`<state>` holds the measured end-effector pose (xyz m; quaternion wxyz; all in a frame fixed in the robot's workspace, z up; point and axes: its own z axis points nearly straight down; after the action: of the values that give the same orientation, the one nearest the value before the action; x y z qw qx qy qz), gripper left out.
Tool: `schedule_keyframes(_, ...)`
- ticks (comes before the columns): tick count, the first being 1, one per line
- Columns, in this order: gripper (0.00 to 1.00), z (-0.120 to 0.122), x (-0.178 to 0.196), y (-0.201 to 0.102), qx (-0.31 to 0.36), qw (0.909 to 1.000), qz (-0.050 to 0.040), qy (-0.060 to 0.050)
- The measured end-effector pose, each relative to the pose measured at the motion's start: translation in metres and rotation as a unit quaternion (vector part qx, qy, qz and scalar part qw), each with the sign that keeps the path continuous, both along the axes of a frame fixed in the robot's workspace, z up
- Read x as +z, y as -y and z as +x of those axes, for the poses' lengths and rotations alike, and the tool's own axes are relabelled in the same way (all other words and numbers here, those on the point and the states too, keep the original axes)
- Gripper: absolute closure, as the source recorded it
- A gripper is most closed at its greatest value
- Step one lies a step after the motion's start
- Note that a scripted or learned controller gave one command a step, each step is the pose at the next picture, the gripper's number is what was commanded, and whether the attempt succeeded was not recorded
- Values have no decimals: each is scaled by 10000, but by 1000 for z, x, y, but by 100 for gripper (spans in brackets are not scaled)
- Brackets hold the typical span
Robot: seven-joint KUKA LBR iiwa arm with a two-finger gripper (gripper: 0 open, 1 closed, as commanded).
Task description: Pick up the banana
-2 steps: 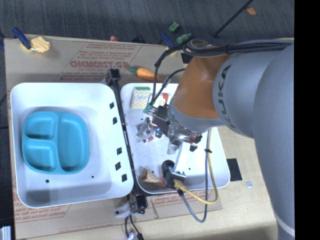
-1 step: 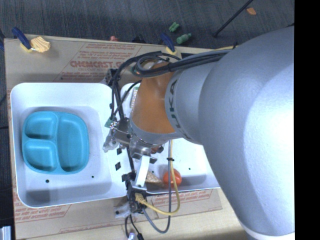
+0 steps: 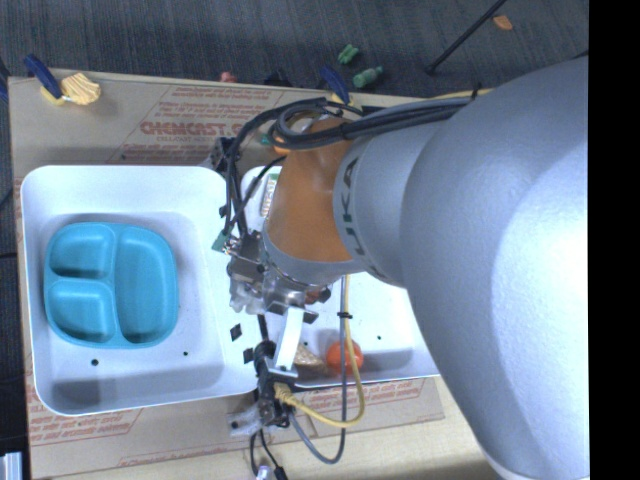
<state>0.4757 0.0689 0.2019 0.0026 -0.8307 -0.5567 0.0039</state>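
My gripper [image 3: 262, 286] hangs below the orange wrist band, low over the left part of the right bin [image 3: 400, 340], close to the wall between the two bins. The wrist and its cables cover it from above. The grey arm hides most of the right bin. Near that bin's front wall lies a small orange-red round thing [image 3: 347, 353], with a pale tan piece [image 3: 311, 361] touching its left side; I cannot tell what the tan piece is.
The left bin [image 3: 120, 193] holds a blue divided plate [image 3: 112, 283]. Both bins rest on a cardboard sheet [image 3: 180, 118]. Small green bits [image 3: 360, 68] lie on the dark floor beyond the bench.
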Motion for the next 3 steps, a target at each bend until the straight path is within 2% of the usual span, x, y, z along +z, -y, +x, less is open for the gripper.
schedule_keyframes(1,100,0,-20,-77,234,9997,-4,17)
schedule_keyframes(2,100,-1,-15,-145,-1389,9903,-11,15)
schedule_keyframes(3,100,0,17,-80,-1357,9908,-9,22)
